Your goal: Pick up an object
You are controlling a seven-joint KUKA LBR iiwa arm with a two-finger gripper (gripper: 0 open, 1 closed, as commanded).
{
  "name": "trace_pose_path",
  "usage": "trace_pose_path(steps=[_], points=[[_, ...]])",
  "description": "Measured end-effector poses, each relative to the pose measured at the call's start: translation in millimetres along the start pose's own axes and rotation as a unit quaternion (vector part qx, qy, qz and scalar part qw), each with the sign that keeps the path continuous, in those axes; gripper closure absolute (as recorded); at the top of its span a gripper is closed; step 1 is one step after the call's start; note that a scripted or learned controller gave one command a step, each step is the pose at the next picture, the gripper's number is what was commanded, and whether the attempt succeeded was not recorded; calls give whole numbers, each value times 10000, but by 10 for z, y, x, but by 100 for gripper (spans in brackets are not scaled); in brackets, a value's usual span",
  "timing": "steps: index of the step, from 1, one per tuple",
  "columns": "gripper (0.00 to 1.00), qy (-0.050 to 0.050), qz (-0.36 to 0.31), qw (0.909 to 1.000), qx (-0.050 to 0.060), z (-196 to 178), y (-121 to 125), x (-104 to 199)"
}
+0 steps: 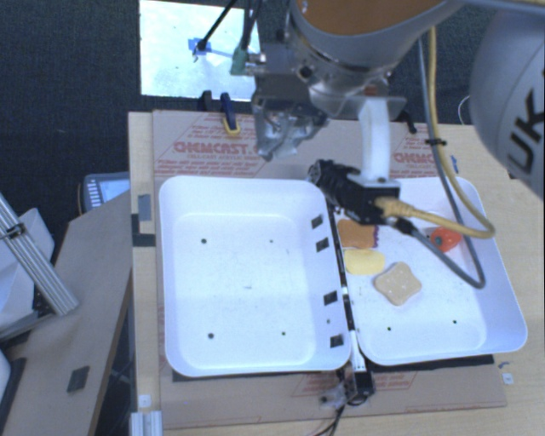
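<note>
We saw the gripper (285,136) hang above the bench, upper centre of frame; its opening we could not tell. In the right bin (477,332), the toast piece (398,283) lay flat, long axis running lower-left to upper-right.

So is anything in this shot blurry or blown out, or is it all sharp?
In the camera view, the arm's wrist and grey housing loom close to the lens and look soft; a bright patch at the top is overexposed; the two white bins are evenly lit, and the toast slice reads clearly.
</note>
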State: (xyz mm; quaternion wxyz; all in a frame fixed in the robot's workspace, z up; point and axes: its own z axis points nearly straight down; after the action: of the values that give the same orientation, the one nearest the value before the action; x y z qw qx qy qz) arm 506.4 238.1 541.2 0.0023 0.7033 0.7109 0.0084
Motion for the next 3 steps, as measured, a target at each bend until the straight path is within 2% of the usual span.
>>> trace_pose_path(steps=[1, 3], points=[[0, -36, 29, 10000, 68, 68, -5, -38], [0, -36, 29, 10000, 68, 68, -4, -38]])
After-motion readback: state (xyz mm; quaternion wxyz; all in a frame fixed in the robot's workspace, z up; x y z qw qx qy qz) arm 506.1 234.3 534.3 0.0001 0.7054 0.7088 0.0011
